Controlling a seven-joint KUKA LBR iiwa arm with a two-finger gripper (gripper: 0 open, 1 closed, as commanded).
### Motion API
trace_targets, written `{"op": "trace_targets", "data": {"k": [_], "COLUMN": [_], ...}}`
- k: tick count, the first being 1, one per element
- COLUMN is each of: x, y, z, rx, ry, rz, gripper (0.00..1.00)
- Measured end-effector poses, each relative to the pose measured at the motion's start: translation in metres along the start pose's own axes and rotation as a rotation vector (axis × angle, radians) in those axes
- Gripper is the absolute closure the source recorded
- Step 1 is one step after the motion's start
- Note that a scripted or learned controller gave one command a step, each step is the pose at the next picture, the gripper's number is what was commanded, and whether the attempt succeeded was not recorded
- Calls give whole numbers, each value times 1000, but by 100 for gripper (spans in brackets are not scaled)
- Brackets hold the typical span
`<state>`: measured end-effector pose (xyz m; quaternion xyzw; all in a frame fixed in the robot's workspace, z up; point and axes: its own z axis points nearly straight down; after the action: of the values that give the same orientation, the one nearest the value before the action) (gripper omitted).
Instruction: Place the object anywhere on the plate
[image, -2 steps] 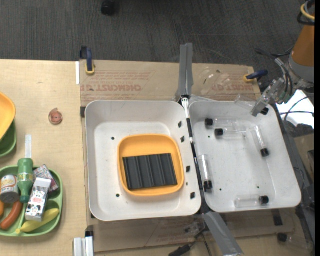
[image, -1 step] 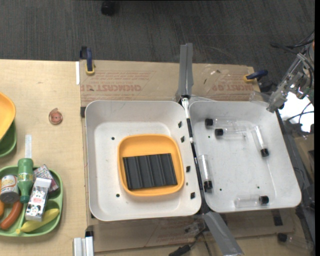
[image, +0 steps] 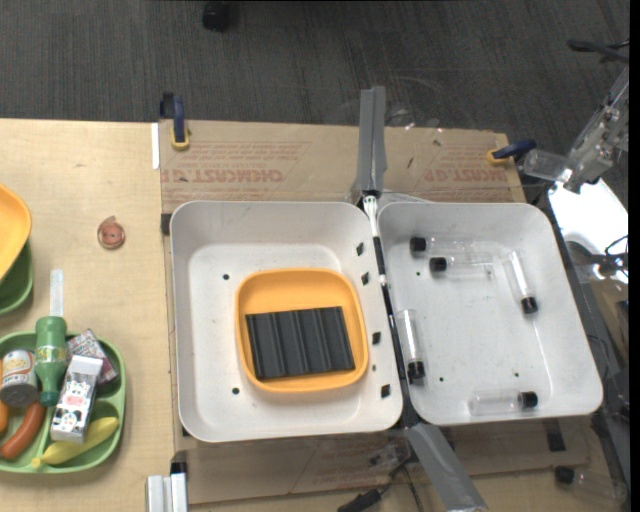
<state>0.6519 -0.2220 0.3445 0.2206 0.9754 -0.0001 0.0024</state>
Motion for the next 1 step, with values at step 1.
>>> {"op": "trace_targets", "data": {"k": [1], "x": [10], "y": [-5], "z": [-60], "rx": [-1], "ry": [-1], "rz": [-305], "gripper": [100]}}
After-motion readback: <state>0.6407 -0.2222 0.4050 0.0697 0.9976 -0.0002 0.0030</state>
